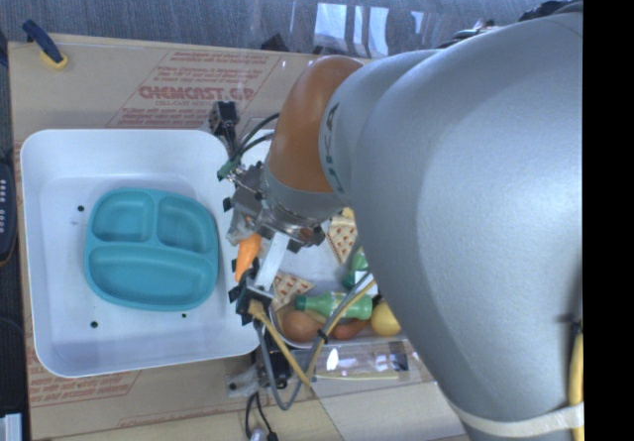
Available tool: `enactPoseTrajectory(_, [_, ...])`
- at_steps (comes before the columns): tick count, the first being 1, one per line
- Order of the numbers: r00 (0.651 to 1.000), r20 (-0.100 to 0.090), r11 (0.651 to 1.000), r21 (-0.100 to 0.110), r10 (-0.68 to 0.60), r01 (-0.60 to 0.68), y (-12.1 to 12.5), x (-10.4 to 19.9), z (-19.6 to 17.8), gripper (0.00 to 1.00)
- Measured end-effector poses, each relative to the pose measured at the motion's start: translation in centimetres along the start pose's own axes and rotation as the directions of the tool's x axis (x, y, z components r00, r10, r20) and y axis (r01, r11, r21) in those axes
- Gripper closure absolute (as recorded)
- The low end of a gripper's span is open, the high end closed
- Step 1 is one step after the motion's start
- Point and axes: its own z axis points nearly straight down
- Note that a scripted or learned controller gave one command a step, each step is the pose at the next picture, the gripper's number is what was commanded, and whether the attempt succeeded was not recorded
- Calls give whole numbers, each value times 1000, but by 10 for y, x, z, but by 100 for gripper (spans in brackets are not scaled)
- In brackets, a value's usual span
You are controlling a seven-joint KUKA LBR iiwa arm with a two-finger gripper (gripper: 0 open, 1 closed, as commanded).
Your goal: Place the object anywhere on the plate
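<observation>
Two white bins sit side by side on the bench [178, 82]. The left bin [50, 231] holds a teal plate [152, 247] with three compartments, lying flat well to the left of the fingers [250, 266], and nothing rests on it. The right bin [367, 362] is mostly covered by the arm [466, 221]; in its visible part lie a green bottle-shaped toy [337, 306], a yellow piece [386, 322], a brown rounded piece [302, 325] and two waffle-patterned pieces [342, 231], all just right of and below the fingers.

An orange carrot-like object [247, 254] shows at the fingers, over the wall between the two bins; it seems to sit between them, though the view is too cluttered with cables to be sure, and how wide the fingers stand cannot be told.

The grey arm reaches in from the right, its orange band [302, 132] above the wrist, the wrist bent downward toward the inner edge of the right bin.
</observation>
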Motion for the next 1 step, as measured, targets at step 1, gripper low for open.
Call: enactPoseTrajectory(1, [1000, 0, 1000, -1, 4, -4, 1, -2, -1, 0])
